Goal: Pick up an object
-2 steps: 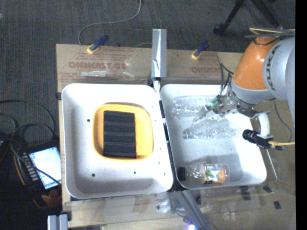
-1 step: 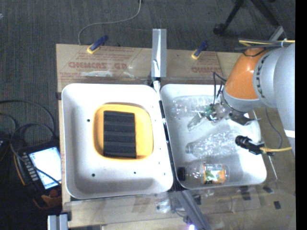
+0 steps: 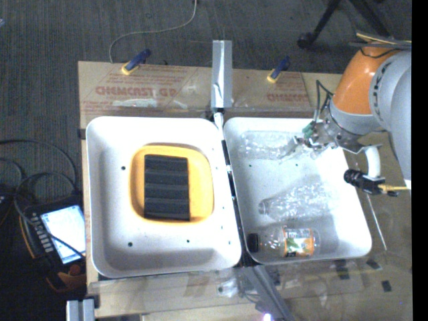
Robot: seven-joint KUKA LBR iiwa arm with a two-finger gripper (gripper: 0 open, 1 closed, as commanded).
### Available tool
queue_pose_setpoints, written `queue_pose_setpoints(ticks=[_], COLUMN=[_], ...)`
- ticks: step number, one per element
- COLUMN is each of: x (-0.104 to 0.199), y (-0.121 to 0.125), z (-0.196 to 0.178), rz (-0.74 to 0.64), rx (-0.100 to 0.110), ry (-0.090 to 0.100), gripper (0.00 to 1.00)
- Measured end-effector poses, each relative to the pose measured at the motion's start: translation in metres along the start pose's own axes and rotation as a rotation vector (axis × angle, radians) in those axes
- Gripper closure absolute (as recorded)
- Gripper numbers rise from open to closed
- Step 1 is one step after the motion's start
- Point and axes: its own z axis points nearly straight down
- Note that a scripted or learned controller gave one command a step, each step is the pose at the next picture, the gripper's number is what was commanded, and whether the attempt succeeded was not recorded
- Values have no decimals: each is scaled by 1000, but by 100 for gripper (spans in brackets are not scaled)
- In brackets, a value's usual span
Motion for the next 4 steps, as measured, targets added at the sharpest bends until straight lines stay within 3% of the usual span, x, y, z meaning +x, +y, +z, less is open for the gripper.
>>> queue_pose_setpoints(ticks=[1,2,3,4], x=[-13,-7,-6,-6], y=[-65,-63,-61,-62], z=[-46,35,24,25], rz=[-32,-97,-97,-97], rx=[1,-7,-10,-10], ry=[0,-3,1,1], gripper=[0,0,100,0])
